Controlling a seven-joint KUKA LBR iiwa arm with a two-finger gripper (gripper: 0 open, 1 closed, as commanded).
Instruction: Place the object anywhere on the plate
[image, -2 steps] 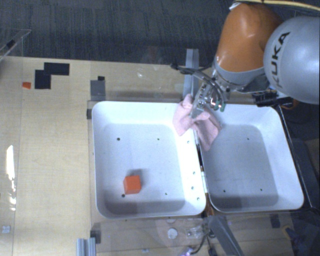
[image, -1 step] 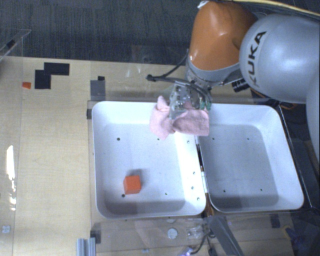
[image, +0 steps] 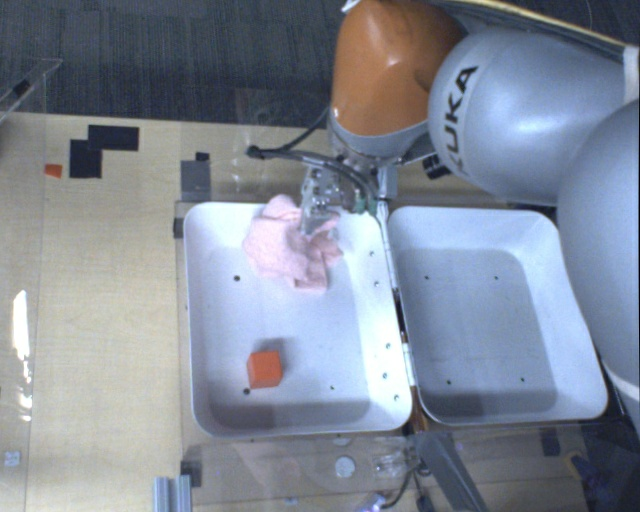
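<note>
Where the claw (image: 318, 215) hangs, pink cloth (image: 285, 250); orange block (image: 265, 369) well apart.

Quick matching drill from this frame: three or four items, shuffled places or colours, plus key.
Items:
1. cloth
2. block
3. gripper
4. wrist band

Descriptions:
A. orange, above the grey wrist
B. pink, crumpled, far end of the left bin
C. over the cloth's right edge
D. orange-red, near end of the left bin

Pairs: 1-B, 2-D, 3-C, 4-A
</note>
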